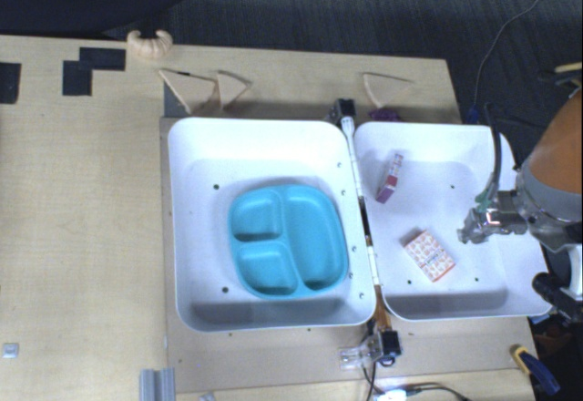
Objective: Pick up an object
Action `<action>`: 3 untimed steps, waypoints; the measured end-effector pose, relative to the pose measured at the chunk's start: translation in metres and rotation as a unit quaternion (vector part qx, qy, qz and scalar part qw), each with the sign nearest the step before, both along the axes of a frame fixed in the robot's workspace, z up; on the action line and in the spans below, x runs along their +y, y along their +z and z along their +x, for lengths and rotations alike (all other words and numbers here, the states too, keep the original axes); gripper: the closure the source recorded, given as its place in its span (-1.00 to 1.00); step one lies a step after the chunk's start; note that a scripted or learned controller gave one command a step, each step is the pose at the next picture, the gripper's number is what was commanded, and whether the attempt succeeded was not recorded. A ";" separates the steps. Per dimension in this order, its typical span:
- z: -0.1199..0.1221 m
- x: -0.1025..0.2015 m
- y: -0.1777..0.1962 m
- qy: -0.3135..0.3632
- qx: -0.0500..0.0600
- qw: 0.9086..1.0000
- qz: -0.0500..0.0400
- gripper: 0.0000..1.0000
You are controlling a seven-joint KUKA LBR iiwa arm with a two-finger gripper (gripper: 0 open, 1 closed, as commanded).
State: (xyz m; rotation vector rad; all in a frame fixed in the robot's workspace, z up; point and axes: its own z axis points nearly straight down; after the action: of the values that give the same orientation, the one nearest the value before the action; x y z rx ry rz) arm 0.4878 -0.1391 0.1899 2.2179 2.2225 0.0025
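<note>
Two shallow white bins sit side by side on the pale wooden tabletop (82, 235). The left bin (196, 208) holds a blue tray (287, 240) with three compartments, lying flat near the bin's middle. The right bin (455, 294) holds two small things, well apart from each other: a small pink-and-white box (429, 255) lying flat toward the near side, and a narrow purple-and-white packet (390, 177) toward the far left of that bin, near the wall shared with the left bin. The arm (556, 171) comes in from the right, grey with an orange part showing at the right edge. Its pincer (483, 221) sits over the right side of the right bin, to the right of the box and apart from it, with nothing visible between its fingers; whether it stands wide or narrow I cannot tell from this slant. A dark cable (496, 153) curves along the right bin's far right corner. On the far left of the tabletop a small tan object (148, 45) rests near the edge.
</note>
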 end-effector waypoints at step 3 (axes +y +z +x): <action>0.093 -0.034 -0.018 0.000 0.000 1.000 0.000 1.00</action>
State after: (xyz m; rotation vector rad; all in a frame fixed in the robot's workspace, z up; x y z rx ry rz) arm 0.5811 -0.1730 0.1719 2.2167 2.2231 0.0013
